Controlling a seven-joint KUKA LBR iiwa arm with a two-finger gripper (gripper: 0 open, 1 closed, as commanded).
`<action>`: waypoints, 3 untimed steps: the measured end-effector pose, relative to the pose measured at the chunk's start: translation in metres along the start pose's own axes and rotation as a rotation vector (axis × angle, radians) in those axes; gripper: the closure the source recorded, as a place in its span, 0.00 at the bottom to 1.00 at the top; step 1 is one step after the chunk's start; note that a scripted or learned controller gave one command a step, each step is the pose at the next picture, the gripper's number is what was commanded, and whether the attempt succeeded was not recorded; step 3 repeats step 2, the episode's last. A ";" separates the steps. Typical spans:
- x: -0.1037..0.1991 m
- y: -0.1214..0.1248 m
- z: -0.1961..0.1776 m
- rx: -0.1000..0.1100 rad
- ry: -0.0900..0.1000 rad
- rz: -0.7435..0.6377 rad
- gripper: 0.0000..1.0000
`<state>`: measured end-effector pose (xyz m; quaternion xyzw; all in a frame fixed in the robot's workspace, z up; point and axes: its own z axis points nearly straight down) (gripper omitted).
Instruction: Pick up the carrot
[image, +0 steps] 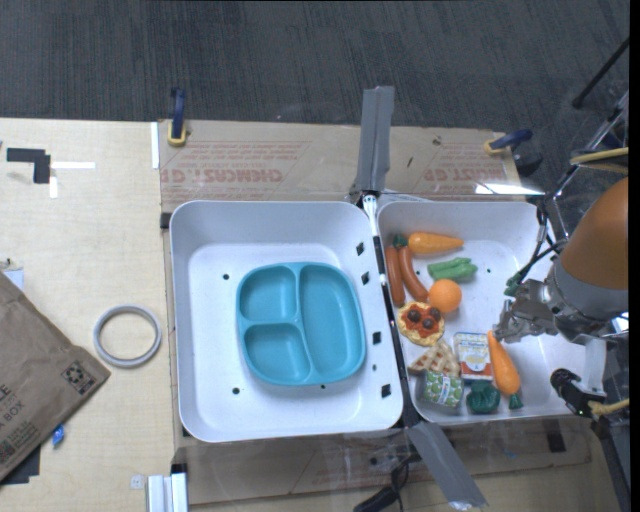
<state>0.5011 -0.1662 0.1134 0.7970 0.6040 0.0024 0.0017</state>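
Carrot (503, 366) in right bin (520, 215) | hand (508, 322) just above its top

Both white bins (190, 330) look like smooth, faintly glossy plastic, as does the turquoise divided plate (300, 322), while the carrot (503, 368) and the other toy foods have a matt plastic look, the bench (80, 240) pale unvarnished wood, the cardboard sheet (260, 165) dull brown.

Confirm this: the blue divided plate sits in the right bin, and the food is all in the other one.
Wrong bin. The camera view shows the blue plate in the left bin. The food, including the carrot near the gripper, is in the right bin.
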 end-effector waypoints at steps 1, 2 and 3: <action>0.000 0.000 0.000 0.000 0.000 0.000 0.00; 0.007 -0.016 0.017 -0.005 -0.003 0.023 0.00; 0.007 -0.016 0.017 -0.005 -0.003 0.023 0.00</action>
